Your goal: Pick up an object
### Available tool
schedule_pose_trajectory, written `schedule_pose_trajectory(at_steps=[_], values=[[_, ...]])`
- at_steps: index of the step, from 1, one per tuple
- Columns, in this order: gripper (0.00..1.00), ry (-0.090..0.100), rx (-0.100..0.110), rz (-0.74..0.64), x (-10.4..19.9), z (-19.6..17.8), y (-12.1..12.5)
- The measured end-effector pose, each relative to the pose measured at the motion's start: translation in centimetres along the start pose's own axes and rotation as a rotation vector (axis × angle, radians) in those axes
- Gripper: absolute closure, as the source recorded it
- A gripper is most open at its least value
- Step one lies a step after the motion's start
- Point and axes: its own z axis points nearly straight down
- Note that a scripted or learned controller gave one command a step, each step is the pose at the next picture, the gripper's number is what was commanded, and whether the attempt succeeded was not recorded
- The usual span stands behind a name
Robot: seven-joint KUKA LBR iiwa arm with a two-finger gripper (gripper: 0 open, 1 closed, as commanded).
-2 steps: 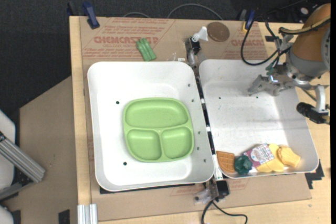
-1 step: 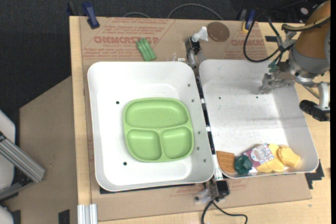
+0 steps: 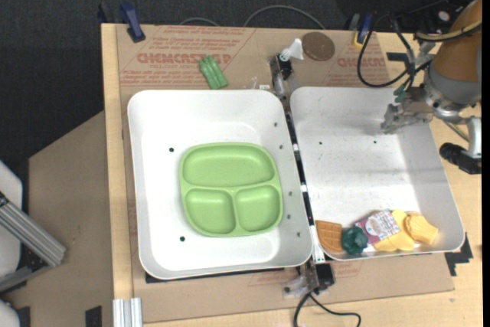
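Bench (image 3: 115, 188): pale wood, covered under both bins by a brown cardboard sheet (image 3: 253, 50) printed in red, partly legible as "CHEMCAST".
Floor: dark carpet beyond the far edge of the bench.
Left bin (image 3: 153, 126): shallow, white; holds a green three-compartment tray (image 3: 230, 188), lying flat near the middle.
Right bin (image 3: 344, 157): shallow, white; contents gathered along the near edge.
Objects in right bin: waffle-patterned brown piece (image 3: 328, 235), dark green lump (image 3: 354, 240), pink-and-white packet (image 3: 382, 224) with writing too small to read, yellow pieces (image 3: 409, 233); all touching or just beside one another.
Green object (image 3: 213, 73): on the cardboard, beyond the left bin's far rim.
Brown disc (image 3: 318, 47): on the cardboard, beyond the right bin.
Blue clamps (image 3: 134, 21): at the cardboard's far corners.
Gripper (image 3: 400, 117): over the far right part of the right bin, well apart from the objects.
Jaws: cannot tell whether apart or together.
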Motion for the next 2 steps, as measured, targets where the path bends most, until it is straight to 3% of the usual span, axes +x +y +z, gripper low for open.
schedule_pose_trajectory(at_steps=[2], values=[[1.0, -0.002, -0.007, 0.001, 0.0, -2.1, 0.2]])
